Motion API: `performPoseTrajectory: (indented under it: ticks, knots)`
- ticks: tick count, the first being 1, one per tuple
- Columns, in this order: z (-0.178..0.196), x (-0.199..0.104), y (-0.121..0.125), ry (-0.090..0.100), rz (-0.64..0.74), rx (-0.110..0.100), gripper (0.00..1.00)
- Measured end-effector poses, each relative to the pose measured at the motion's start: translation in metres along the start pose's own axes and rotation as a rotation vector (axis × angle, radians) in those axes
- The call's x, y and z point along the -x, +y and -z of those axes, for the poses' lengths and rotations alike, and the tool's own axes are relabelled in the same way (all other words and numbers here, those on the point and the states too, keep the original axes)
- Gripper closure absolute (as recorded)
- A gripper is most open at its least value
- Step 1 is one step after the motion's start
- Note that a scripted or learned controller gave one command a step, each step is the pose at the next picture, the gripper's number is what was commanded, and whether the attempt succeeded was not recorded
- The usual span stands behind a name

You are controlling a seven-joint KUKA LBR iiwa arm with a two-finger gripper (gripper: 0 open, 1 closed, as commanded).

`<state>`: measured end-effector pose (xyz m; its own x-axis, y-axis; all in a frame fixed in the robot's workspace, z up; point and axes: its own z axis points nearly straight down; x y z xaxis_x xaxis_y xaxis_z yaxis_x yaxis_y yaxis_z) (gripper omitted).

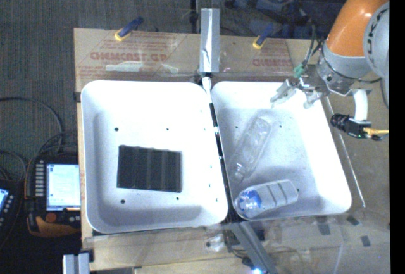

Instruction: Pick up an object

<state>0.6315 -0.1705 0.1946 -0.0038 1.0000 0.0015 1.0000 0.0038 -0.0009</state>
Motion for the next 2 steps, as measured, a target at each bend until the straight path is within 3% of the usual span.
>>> performPoseTrajectory:
  ticks: [1,2]
  knots:
    - [0.063,0.006,-0.047,-0.002,-0.053,0.002,0.0]
    - [0.125,-0.012,-0.091,-0.003,-0.235,0.001,0.0]
